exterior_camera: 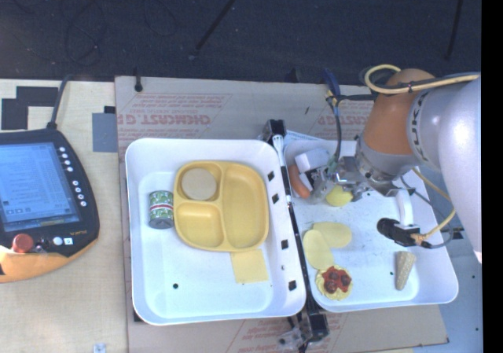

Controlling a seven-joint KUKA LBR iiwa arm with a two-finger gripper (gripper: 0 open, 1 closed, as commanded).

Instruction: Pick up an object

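In the right bin [440,284] you see a small pizza [335,281] at 7 o'clock and a cone [403,268] at 5. Farther back, the pincer [334,186] sits at 10 o'clock over a yellow lemon [339,197]; you cannot tell its grip. The left bin [145,265] holds a yellow tray [236,214].

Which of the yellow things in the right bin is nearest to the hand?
The small round yellow ball, which lies right at the hand. The two flat yellow slices lie lower in the right bin, apart from the hand.
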